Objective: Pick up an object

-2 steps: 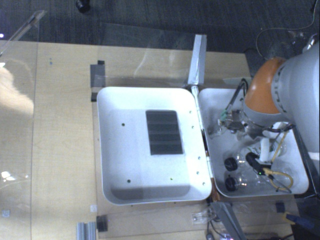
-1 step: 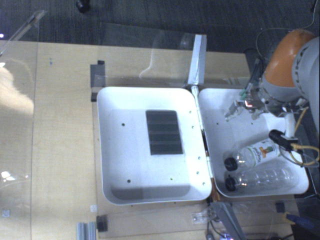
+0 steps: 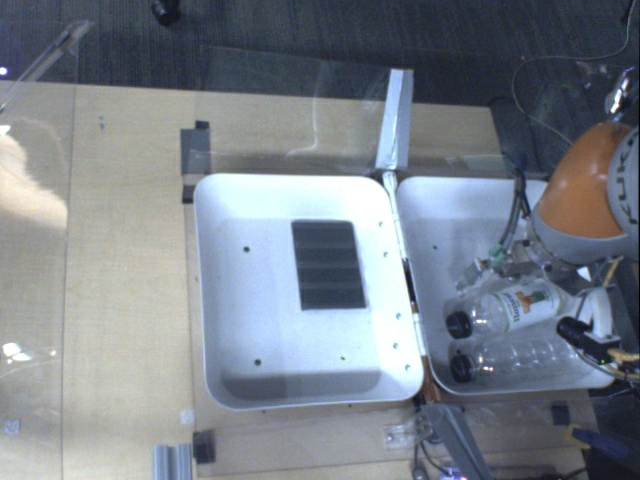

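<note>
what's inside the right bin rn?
Right bin holds two clear plastic bottles with black caps, one above the other. The arm covers the bin's right part; contents there unseen.

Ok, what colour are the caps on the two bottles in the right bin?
Both bottle caps are black, on clear plastic bottles; seen in the camera view.

A single fixed camera looks down at a slant from above the wooden bench [image 3: 120, 268], taking in both white bins [image 3: 230, 228] whole, with the arm [image 3: 590, 193] entering from the right.
</note>
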`<state>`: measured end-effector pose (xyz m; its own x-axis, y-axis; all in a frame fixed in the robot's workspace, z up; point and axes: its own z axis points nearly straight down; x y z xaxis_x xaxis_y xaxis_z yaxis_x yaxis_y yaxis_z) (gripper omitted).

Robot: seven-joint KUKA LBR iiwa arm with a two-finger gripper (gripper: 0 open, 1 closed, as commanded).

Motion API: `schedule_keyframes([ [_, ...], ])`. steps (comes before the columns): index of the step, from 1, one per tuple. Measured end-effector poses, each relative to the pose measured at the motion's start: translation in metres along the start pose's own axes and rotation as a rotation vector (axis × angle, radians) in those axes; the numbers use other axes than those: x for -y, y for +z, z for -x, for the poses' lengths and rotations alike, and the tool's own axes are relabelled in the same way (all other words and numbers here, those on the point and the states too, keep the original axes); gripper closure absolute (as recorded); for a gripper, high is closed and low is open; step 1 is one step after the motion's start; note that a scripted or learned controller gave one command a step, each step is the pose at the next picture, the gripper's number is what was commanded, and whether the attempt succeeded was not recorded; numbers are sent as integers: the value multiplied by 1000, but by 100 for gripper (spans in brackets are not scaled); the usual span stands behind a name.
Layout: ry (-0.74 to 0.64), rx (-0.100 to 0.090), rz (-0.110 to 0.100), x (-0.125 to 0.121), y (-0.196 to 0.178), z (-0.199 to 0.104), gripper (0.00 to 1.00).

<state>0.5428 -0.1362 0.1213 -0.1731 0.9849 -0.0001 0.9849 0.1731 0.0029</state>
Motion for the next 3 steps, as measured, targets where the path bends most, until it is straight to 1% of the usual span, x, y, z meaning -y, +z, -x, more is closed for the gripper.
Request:
schedule_keyframes([
  [1, 96, 5, 11, 28, 32, 65, 0],
  [2, 93, 5, 19, 24, 19, 64, 100],
  [3, 93, 6, 20, 24, 19, 64, 0],
])
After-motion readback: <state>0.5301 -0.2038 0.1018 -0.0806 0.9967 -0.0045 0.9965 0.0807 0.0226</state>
